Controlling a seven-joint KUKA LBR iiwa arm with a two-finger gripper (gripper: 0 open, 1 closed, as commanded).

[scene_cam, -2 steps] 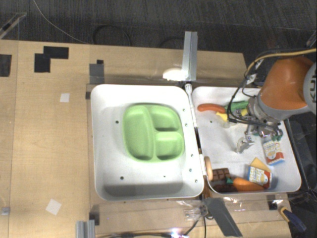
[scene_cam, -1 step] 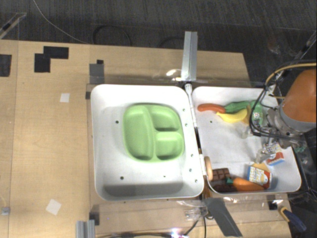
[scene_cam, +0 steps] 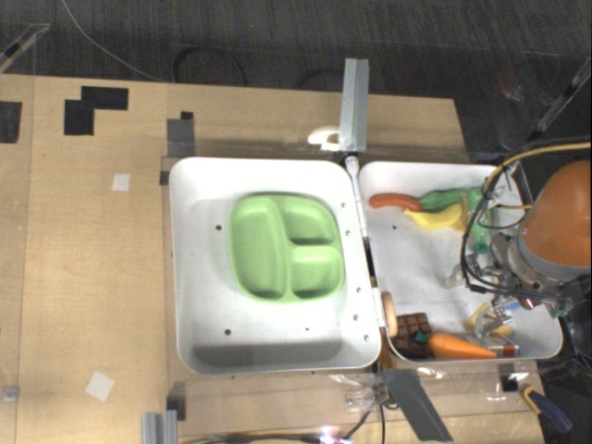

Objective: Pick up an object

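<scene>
Where dark carpet ends, a wooden bench bears two white bins.

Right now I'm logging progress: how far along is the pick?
Done: the arm is over the right bin. In hand: nothing visibly lifted; the carrot and chocolate bar lie in the bin. Left: grasping and lifting an object.

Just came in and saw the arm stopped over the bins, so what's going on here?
The grey arm with the orange band is reaching into the right white bin, its gripper low near the orange toy carrot and brown chocolate block. Nothing looks lifted yet. The left white bin holds a green divided plastic tray.
</scene>
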